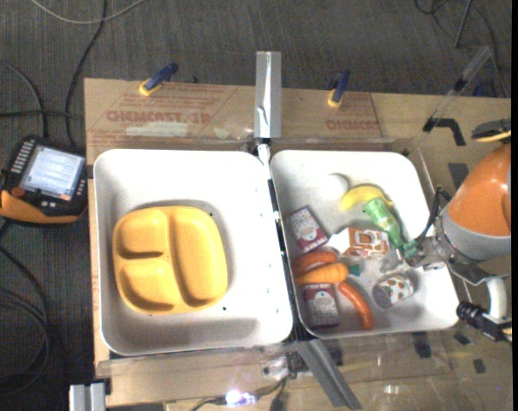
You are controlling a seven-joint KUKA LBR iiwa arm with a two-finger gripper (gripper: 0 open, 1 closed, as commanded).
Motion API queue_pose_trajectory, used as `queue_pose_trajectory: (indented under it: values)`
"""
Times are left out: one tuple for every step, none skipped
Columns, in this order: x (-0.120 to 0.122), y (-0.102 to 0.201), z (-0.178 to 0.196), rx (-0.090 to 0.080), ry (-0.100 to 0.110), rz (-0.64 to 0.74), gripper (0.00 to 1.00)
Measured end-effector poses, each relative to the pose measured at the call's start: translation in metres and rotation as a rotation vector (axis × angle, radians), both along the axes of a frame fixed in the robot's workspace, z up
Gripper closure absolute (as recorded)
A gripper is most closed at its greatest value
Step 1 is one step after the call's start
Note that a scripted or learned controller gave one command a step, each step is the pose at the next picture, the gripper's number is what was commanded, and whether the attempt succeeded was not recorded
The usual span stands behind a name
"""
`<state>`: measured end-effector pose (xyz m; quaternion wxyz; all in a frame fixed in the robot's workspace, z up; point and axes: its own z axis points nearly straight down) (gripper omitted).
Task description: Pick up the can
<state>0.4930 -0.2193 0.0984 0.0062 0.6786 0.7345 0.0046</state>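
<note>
Pincer state can't be told, hidden at the right bin's (421,178) edge. Left bin (104,315) bears a yellow divided tray (169,255); the can (394,289) lies on its side in the right bin's near corner; the arm (481,208) bends in from the right

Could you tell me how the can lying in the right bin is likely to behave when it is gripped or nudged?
The can lies on its side, so a nudge would probably roll it. Its rounded wall looks smooth and may slip. It looks small, so likely light.
</note>
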Motion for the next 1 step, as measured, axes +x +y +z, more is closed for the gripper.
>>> queue_pose_trajectory:
  values:
    - [0.0003,0.0036,-0.0004,0.006,0.004,0.004,0.00]
